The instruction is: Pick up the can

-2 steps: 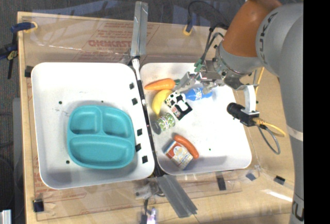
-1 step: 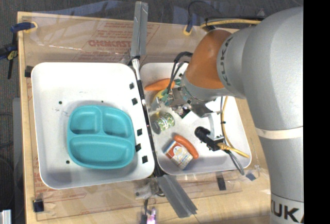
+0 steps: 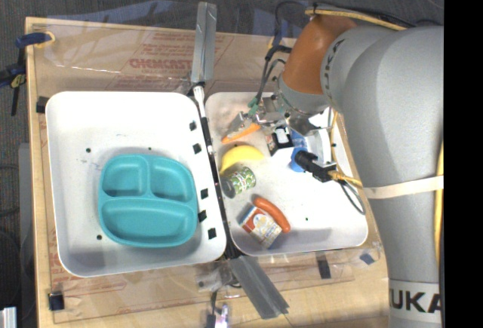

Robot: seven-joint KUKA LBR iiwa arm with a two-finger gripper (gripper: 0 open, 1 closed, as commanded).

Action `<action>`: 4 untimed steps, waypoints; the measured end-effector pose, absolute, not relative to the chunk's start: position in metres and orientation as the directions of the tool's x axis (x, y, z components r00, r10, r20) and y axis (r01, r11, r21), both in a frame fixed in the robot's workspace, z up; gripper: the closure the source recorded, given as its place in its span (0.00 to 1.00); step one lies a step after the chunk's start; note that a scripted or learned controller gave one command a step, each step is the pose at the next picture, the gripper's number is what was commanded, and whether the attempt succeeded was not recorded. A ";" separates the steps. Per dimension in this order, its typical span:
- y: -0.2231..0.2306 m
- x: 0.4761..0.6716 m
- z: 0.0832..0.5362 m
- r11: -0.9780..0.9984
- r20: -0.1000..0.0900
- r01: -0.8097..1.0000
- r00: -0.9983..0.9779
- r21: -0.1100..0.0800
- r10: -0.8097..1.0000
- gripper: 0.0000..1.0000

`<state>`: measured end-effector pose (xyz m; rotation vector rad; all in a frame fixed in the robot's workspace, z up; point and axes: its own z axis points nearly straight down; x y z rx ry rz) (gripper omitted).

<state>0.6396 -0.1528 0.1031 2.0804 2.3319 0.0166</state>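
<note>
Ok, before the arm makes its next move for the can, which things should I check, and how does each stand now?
1. Can visible from above: ok, it lies in the right bin.
2. Space around can: not ok, a yellow object touches it and an orange packet lies close.
3. Gripper above can: not ok, it is nearer the bin's far side.
4. Can in grasp: not ok.
5. Jaws open: cannot tell.
</note>
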 end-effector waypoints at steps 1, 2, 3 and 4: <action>-0.115 0.572 0.108 -0.009 0.000 1.000 0.009 -0.002 1.000 0.00; -0.120 0.522 0.091 -0.067 -0.002 0.998 0.067 -0.002 0.998 0.00; -0.120 0.524 0.102 -0.061 -0.002 0.998 0.061 0.003 0.998 1.00; -0.120 0.524 0.102 -0.061 -0.003 0.998 0.061 0.004 0.998 0.00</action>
